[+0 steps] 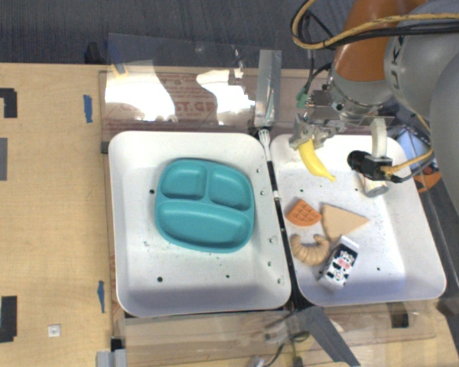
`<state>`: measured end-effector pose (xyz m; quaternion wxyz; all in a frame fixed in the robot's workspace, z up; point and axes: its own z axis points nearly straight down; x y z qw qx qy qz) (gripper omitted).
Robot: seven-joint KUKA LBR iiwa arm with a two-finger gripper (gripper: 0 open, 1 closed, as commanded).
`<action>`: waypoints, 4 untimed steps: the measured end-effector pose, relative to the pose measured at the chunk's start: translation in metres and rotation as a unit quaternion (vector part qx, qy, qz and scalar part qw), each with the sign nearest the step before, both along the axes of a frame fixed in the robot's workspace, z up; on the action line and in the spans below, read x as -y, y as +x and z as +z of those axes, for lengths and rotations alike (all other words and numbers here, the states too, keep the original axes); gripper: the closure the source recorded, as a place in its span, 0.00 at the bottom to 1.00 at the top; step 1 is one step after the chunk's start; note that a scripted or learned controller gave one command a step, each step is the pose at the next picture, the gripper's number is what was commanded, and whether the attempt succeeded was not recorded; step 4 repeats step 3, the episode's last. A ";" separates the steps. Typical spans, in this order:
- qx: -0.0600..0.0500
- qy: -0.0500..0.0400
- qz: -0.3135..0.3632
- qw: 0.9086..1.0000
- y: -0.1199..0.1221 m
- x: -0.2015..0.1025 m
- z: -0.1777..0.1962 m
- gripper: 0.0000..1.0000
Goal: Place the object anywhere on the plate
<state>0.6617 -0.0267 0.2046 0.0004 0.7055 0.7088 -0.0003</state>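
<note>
A teal divided plate (205,203) lies in the middle of the left white bin (130,274). My gripper (313,136) hangs over the far left part of the right bin (413,266), near the divider between the bins. A yellow banana (317,161) points down from between its fingers, its upper end pinched and the rest hanging free above the bin floor. The gripper is shut on the banana, to the right of the plate.
In the right bin below the banana lie an orange waffle piece (304,213), a tan wedge (343,220), a croissant (310,248) and a white carton with black spots (340,263). A clear panel (183,90) stands behind the left bin.
</note>
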 end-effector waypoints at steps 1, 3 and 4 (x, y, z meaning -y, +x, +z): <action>-0.002 0.002 0.003 1.000 -0.004 -0.085 -0.021 1.00; -0.001 0.001 -0.001 1.000 -0.022 -0.163 -0.073 0.00; -0.001 0.001 -0.001 1.000 -0.022 -0.163 -0.073 0.00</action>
